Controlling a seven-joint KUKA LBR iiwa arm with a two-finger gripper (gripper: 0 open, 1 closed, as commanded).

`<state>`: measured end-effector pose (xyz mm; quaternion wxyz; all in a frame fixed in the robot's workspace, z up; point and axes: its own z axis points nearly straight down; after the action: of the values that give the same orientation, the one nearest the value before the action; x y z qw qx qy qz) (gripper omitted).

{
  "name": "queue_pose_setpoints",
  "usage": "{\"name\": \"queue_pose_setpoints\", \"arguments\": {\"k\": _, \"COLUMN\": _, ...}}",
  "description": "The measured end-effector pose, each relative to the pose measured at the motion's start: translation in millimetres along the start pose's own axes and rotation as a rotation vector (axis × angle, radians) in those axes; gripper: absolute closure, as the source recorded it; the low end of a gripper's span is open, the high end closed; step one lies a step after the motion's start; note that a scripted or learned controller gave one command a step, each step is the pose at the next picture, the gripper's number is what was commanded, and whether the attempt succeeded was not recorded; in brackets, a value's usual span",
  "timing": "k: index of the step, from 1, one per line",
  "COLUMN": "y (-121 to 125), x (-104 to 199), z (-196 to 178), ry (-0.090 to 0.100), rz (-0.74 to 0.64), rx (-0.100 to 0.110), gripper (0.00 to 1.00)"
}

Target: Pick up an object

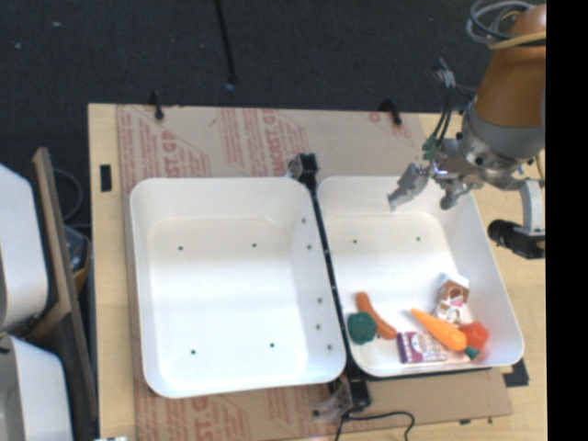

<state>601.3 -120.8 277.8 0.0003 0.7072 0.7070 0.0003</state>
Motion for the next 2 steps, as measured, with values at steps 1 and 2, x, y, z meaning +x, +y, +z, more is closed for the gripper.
{"name": "queue_pose_setpoints", "arguments": {"k": 1, "y": -57.2, "x": -39.4, "z": 139.1, "ry": 0.000, "rz": 0.002, "rx": 0.006, "gripper": 0.00}}
{"name": "queue_pose_setpoints", "arguments": {"k": 2, "y": -89.0, "x": -61.6, "z": 130.5, "ry": -0.001, "rz": 0.003, "rx": 0.000, "gripper": 0.00}}
